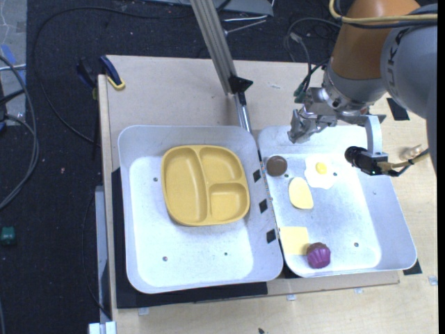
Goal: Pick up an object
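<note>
My gripper (299, 133) hangs over the far left corner of the right bin (389, 223), with nothing visible between its fingers. Just below and left of it lies a small brown ball (277, 165). A fried-egg toy (320, 175) lies to the right of the ball. A pale yellow oval piece (301, 193) sits in the middle of that bin. Near the front edge lie a yellow square slice (294, 241) and a purple ridged toy (318, 255).
The left bin (142, 256) holds a yellow divided plate (206, 184). A slanted metal pole (215, 37) rises behind the bins. Black clips sit along the seam between the two bins.
</note>
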Tool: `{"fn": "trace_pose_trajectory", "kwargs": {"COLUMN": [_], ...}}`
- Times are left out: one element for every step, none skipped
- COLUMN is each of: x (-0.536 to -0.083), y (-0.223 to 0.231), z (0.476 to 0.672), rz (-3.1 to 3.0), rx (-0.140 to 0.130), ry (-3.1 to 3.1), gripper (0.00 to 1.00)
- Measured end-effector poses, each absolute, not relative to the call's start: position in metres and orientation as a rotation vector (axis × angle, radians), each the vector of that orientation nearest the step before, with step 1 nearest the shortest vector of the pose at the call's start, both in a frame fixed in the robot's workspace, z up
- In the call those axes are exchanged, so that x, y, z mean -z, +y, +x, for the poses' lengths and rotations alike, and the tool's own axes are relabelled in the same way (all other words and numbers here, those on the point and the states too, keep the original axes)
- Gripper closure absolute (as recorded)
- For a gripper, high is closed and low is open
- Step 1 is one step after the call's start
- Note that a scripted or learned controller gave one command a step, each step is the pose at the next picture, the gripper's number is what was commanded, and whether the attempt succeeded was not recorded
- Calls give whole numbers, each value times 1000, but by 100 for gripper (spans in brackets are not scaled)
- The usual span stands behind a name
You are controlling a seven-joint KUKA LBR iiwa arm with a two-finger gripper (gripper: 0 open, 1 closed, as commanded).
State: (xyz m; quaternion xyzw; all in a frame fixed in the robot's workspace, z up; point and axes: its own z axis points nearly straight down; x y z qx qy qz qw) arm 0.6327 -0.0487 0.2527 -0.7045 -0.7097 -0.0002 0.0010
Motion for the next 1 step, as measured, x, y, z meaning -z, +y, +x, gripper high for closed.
{"fn": "trace_pose_trajectory", "kwargs": {"x": [-258], "y": [2], "z": [613], "rz": [-2212], "rx": [-1], "ry": [-2228], "gripper": [100]}}
